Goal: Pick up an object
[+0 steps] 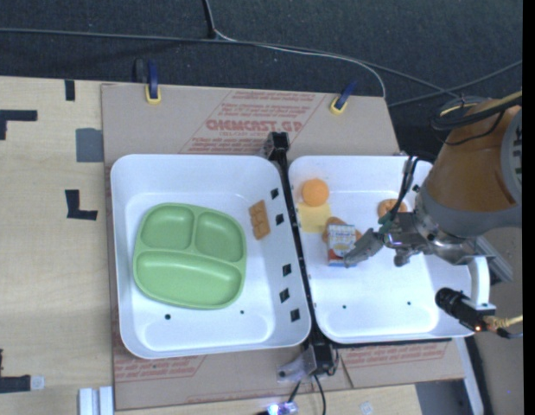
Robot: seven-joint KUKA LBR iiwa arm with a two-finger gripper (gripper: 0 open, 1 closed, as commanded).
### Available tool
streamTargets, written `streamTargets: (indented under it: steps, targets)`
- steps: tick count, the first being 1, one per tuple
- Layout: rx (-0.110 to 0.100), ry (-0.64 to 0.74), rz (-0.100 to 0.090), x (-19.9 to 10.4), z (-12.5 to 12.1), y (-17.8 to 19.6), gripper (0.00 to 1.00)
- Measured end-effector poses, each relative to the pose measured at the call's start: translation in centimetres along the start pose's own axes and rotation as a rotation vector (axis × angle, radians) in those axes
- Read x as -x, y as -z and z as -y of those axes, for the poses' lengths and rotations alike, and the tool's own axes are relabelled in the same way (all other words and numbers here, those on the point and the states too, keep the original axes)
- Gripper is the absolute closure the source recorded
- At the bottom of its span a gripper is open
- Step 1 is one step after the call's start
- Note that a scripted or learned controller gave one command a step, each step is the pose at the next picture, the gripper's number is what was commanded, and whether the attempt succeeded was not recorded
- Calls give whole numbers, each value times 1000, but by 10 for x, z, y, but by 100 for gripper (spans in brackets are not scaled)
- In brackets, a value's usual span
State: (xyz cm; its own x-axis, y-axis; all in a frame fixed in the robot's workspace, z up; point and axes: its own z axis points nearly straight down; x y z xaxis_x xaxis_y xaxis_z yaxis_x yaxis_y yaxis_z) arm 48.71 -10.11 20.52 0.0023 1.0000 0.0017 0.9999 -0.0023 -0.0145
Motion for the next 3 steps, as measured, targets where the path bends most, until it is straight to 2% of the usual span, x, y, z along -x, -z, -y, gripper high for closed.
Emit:
streamTargets:
  steps: [1,2,3]
  targets:
    - [12,4,2,0,-3,6,0]
    - [7,4,1,-5,-11,-46,0]
    - [5,2,1,0,-7,-109,0]
